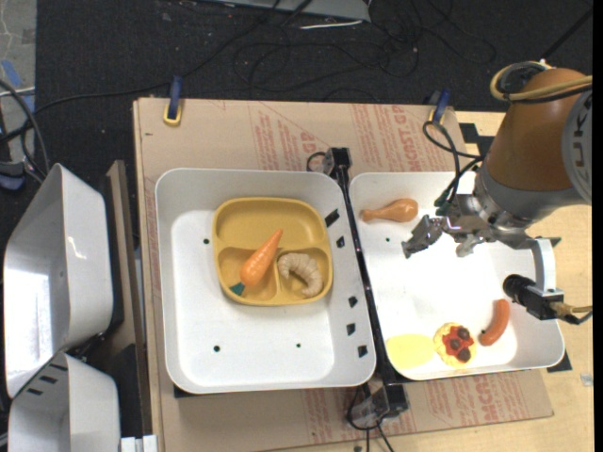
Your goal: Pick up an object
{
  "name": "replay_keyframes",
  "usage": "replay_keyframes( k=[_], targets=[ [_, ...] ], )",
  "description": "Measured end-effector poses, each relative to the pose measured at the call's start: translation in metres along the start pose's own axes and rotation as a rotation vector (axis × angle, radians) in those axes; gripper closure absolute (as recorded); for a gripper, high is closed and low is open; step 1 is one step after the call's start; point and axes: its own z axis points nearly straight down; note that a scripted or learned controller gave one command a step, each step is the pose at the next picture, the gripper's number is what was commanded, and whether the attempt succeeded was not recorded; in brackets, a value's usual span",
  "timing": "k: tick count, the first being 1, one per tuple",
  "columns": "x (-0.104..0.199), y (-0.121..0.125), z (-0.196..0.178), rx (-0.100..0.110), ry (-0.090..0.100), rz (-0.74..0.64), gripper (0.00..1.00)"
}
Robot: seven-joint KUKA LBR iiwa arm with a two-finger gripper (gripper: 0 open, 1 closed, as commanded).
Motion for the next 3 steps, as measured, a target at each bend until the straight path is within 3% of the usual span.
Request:
replay_keyframes(
  k=[2,3],
  targets=[
    [-0.005,0.002,0.111,0.001,0.000,0.003,0.00],
    [-0.004,0.003,0.098,-0.004,0.000,0.003,1.00]
  ],
)
